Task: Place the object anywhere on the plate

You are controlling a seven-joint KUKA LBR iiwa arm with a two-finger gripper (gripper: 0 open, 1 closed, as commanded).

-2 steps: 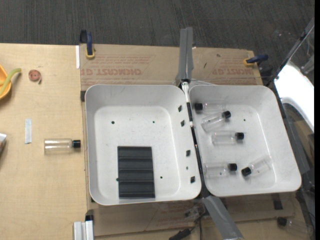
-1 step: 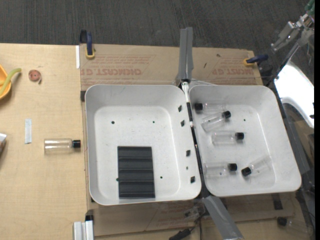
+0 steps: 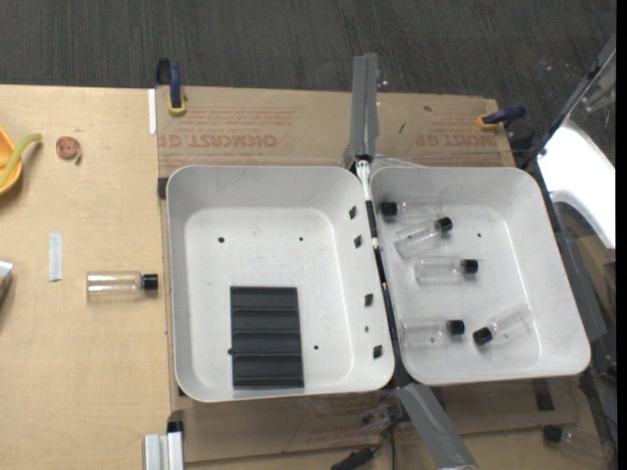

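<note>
Left bin [image 3: 191, 213]: ridged black plate [image 3: 265, 338] near its front edge. Right bin [image 3: 534, 213]: five clear black-capped vials [image 3: 447, 269], scattered. Pincer state: cannot tell.

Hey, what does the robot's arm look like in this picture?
At the right edge, beside the right bin, there is a smooth, rounded, pale grey-white casing, likely part of the arm. It is blurred, and I can make out no markings or cables on it.

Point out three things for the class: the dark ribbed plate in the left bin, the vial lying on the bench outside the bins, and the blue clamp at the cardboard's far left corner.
dark ribbed plate [image 3: 265, 338], camera view, middle rib.
vial on the bench [image 3: 120, 283], camera view, clear body.
blue clamp [image 3: 165, 74], camera view, its handle.
</note>
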